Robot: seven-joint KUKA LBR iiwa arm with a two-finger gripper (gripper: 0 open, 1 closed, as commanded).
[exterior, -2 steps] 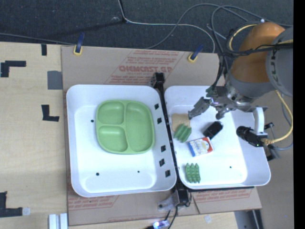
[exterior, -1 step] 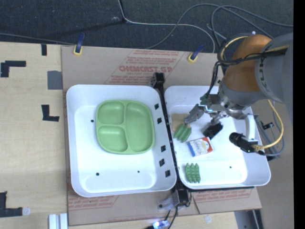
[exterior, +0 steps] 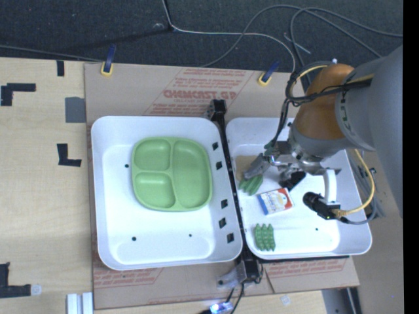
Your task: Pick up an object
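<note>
A single fixed camera looks down on the counter (exterior: 39, 195) from above at a slant, far enough back to take in both white bins whole: the left bin (exterior: 105, 195) sits at the centre of the frame and the right bin (exterior: 347, 241) at the centre right. The far edge of the counter runs across the upper part of the frame, with dark floor (exterior: 78, 12) and loose cables (exterior: 262, 18) beyond it along the top. The arm (exterior: 327, 110) enters from the right edge of the frame, large and near the lens
</note>
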